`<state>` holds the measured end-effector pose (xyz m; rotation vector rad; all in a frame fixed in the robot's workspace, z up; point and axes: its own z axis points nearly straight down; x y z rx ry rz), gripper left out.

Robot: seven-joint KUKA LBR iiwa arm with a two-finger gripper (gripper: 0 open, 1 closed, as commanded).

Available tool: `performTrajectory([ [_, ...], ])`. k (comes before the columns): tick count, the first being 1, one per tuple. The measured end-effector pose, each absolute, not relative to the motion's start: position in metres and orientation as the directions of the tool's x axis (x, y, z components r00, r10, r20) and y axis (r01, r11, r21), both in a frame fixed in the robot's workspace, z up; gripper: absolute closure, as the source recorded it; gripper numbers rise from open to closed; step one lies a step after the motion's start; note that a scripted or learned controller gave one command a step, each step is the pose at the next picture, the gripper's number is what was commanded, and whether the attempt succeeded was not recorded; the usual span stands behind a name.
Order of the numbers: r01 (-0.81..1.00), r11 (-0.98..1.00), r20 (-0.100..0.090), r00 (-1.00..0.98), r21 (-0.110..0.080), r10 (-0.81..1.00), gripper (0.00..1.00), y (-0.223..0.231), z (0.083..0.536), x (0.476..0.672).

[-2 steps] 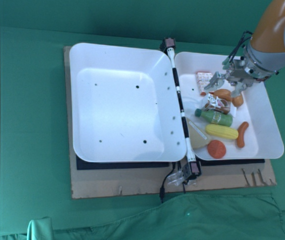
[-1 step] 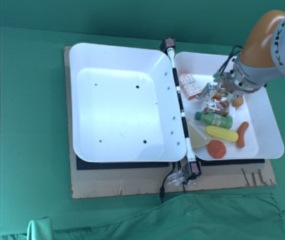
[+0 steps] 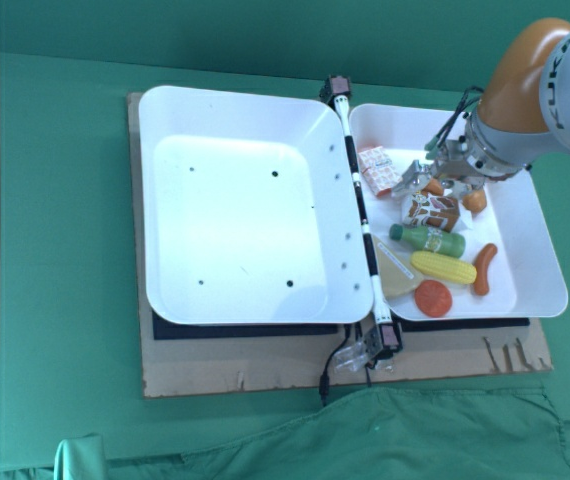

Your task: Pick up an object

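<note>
Several toys crowd the right bin; gripper (can't tell open/closed) hangs over the brown carton — descend straight, w/o nudging neighbours.

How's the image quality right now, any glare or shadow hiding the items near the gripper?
Camera view: lighting is even, with a bright washed-out patch on the left bin floor and a soft shadow along its near edge. In the right bin, the corn cob and green bottle read sharp and well lit. The gripper is small and slightly soft, and shades the items under it.
</note>
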<state>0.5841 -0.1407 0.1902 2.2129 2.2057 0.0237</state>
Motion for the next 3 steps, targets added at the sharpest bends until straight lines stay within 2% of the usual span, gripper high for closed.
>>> performTrajectory([
  [1,0.999,-0.006,-0.007,0.006,0.038,1.0,1.0,-0.142,0.204,0.587],
  [2,1.0,-0.001,-0.003,0.001,0.01,1.0,1.0,-0.134,0.258,0.585],
  [3,1.0,-0.003,-0.004,0.003,0.011,1.0,1.0,-0.142,0.322,0.586],
])
